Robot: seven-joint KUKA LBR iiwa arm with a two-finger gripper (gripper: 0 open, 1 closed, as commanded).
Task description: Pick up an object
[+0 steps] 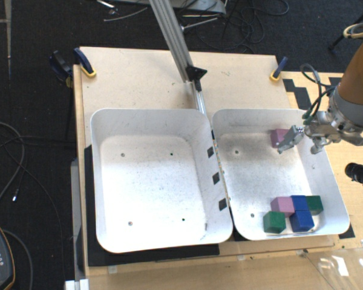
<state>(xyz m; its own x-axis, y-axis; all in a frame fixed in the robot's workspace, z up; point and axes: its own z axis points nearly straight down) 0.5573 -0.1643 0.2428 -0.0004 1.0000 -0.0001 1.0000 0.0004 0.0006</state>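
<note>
Camera view showed the bench (139, 77) from above, with two shallow white bins side by side on it. The left bin (109, 162) had nothing to grasp in it; the right bin (248, 162) carried all the candidates. The arm (354, 83) reached in from the right, and its pincer (297, 139) sat low over the far right part of the right bin.

A pale purple block (280, 137) lay in that far right area, just beside the pincer's left finger and apparently touching it. Whether the block sat between the fingers or merely against the outside of one could not be told from this angle, and how far apart the fingers stood could not be told either.

Near the front right corner of the same bin lay a tight cluster, well apart from the pincer: a pink block (282, 205), a blue block (300, 212), a green block (274, 222) on the near left and a dark green block (314, 203) on the right, all touching or nearly so.

By my reading the step in hand was the approach or closing on the pale purple block, with no lift begun. The next move would call for the fingers to straddle the block squarely before closing, then a straight rise clear of the bin wall.
</note>
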